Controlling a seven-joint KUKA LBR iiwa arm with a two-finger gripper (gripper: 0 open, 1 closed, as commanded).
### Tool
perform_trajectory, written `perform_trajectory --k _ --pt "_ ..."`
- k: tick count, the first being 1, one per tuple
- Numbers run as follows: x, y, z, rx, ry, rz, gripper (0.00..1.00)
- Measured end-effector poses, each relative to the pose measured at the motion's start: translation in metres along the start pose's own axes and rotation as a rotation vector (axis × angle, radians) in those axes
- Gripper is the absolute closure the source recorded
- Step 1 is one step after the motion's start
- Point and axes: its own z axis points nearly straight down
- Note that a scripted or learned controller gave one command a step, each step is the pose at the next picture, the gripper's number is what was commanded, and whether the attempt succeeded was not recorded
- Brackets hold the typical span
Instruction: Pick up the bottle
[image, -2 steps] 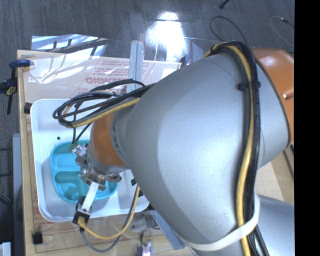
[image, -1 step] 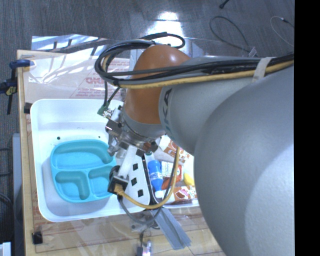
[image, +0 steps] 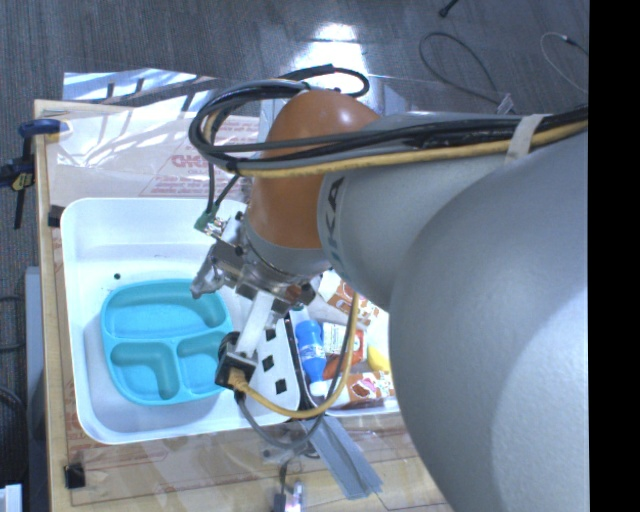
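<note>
The gripper (image: 210, 272) is seen at the upper right corner of the blue tray (image: 160, 340), just above its rim. Nothing is seen to be held, and whether it is open or closed cannot be told.

The bottle (image: 309, 345), white with a blue label, is found to the right of the tray and well apart from it, lying on its side and largely hidden under the wrist. Bright orange and yellow packets (image: 372, 352) are crowded against it on the side away from the tray.

The gripper is judged to be over the wrong spot. If it were lowered here, the tray's rim or the floor of the left bin (image: 72, 235) would be met, and nothing would be grasped. Even after a shift away from the tray, a packet could be pinched with the bottle or instead of it, and the round body could be rolled aside. Much of the ground right of the tray is masked by the arm (image: 480, 300).
</note>
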Motion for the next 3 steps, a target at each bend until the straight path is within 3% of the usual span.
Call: perform_trajectory --k 1,2,3 --pt "0.076 -0.047 -0.051 0.000 -0.003 0.202 0.00" --pt "0.085 -0.072 0.045 0.000 -0.005 -0.059 0.00" --pt "0.086 -0.073 -0.135 -0.002 0.000 0.109 0.00"
